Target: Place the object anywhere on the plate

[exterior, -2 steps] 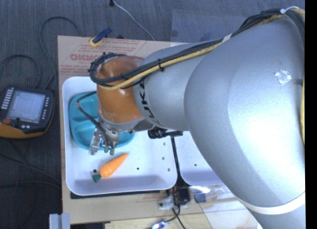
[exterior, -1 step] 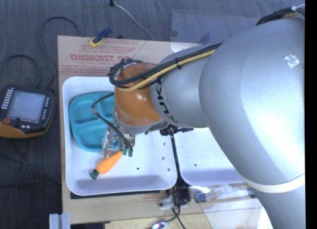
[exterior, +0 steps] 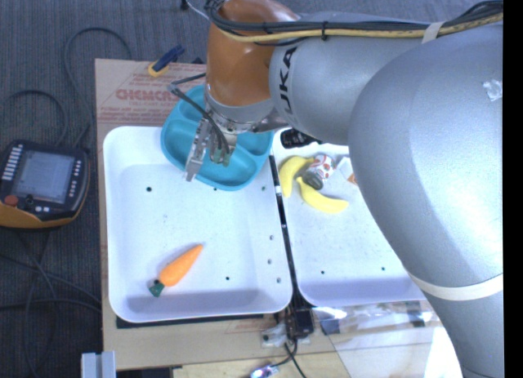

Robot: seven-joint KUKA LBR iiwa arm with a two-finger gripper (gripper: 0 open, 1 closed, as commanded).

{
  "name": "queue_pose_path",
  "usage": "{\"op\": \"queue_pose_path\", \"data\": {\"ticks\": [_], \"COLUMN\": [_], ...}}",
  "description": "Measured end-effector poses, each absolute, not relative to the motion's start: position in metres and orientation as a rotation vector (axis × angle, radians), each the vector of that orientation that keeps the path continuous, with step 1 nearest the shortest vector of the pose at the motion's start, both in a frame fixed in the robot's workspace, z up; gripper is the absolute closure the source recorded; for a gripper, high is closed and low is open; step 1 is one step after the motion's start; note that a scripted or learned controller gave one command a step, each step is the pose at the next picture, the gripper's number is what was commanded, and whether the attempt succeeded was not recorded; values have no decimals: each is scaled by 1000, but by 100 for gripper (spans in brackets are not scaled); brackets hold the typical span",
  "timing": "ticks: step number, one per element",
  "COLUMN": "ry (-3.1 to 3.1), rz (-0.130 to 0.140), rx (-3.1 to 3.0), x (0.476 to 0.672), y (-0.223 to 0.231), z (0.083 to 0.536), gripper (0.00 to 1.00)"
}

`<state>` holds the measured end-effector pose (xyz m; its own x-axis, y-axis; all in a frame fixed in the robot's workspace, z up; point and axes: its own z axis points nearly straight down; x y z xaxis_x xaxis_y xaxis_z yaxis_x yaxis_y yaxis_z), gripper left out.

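Two shallow white bins sit side by side on the counter [exterior: 110,74]; the left bin [exterior: 131,205] carries a blue plate [exterior: 176,135] at its upper edge and, well apart toward the lower left of the frame, a carrot [exterior: 178,267] lying flat, presumably the object to be placed. The jaws of the gripper [exterior: 207,153] hang over the plate; whether they are apart or together cannot be told. Bananas [exterior: 315,189] lie in the right bin [exterior: 359,270].

The big grey arm [exterior: 392,107] covers the right white bin's [exterior: 351,262] far right side and the round blue plate's [exterior: 214,144] back edge. A small red-and-white thing [exterior: 320,169] beside the yellow bananas [exterior: 310,189] is too small to tell.
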<state>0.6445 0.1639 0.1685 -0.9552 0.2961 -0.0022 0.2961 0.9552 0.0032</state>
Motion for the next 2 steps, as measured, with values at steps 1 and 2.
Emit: {"op": "queue_pose_path", "data": {"ticks": [1, 2], "ry": [3101, 3136], "rz": [10, -4], "rx": [-28, -56], "x": [635, 605], "y": [178, 108], "z": [97, 98], "gripper": [100, 100]}}
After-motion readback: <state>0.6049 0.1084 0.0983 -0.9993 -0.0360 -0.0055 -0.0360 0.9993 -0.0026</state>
